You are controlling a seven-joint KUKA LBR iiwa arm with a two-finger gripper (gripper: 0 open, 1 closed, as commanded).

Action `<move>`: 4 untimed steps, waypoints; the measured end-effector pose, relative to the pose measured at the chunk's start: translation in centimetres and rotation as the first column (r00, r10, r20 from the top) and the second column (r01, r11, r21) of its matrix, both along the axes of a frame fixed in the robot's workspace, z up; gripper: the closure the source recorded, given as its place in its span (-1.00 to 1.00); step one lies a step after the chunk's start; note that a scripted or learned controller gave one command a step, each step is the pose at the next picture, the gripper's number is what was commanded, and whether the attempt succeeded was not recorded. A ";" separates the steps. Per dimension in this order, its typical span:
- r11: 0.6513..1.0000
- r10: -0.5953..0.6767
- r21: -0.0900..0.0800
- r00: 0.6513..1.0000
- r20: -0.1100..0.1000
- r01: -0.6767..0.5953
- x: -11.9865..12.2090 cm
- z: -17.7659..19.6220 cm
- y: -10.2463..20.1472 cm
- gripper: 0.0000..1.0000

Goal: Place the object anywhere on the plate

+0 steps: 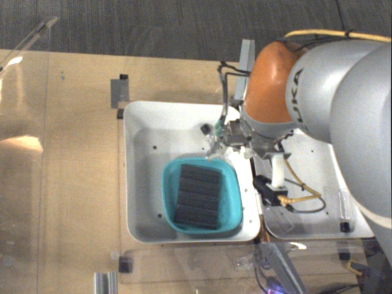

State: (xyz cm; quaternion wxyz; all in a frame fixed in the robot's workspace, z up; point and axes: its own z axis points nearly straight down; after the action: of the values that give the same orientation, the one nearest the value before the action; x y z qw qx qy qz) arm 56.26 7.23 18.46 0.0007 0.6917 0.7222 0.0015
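- Wood tabletop (61, 164), two white bins; left bin (138, 164) has teal plate (169, 192).
- Dark ridged block (198, 196) lies flat on plate, so placement looks done.
- My fingers (217, 143) near plate's far rim, clear of block; apart or together: can't tell.
- Left, imo: retract.

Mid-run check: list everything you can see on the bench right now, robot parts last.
plate: one, teal, in the left bin, toward its near side
ridged block: one, black, lying flat on the plate
left bin: one, white, holds the plate
right bin: one, white, beside the left bin, partly under the arm
bench: one, pale wood, bears both bins
arm: one, grey with an orange band, reaching in from the right
end effector: one, over the left bin, by the plate's far right corner
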 end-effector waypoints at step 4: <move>0.997 -0.076 0.000 0.997 0.001 0.076 -3.9 13.5 -4.4 1.00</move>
State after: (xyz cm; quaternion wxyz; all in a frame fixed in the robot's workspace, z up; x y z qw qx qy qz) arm 52.39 2.85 31.92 0.0013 0.7186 0.6955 0.0016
